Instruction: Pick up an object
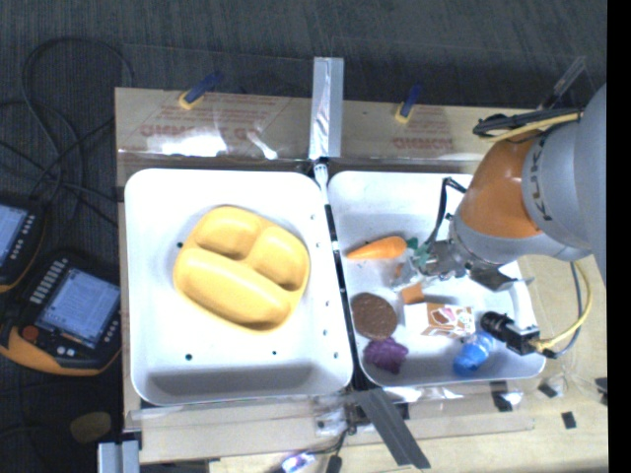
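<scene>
Low, the end effector (426, 260) hangs beside the carrot (376, 249) in the right bin (389, 194)

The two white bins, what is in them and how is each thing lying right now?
Big yellow bread-shaped lump: lying flat in the left white bin.
Orange carrot: on its side in the right white bin.
Round brown disc: flat.
Purple grape bunch: resting by the front wall.
Blue toy: resting in the front corner.
Small printed card: flat.
Grey arm's gripper: low over the right bin, beside the carrot.
</scene>
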You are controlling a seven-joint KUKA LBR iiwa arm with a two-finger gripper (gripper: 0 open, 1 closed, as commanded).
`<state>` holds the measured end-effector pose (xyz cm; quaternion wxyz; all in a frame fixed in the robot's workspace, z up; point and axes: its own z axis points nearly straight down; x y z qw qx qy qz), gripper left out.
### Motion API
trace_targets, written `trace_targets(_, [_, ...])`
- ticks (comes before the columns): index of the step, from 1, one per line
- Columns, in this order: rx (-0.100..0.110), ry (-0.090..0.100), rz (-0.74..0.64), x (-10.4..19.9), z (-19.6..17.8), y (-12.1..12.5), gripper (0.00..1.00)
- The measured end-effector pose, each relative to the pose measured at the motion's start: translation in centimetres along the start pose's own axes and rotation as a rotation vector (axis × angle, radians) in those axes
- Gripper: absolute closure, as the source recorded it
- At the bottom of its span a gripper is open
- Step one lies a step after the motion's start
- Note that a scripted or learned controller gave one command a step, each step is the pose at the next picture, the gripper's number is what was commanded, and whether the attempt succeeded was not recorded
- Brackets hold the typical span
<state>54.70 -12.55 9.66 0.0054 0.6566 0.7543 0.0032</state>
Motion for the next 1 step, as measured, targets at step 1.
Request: trace_targets(1, [0.015,0.005,-0.16,6.97,-8.42,6.25,1.0])
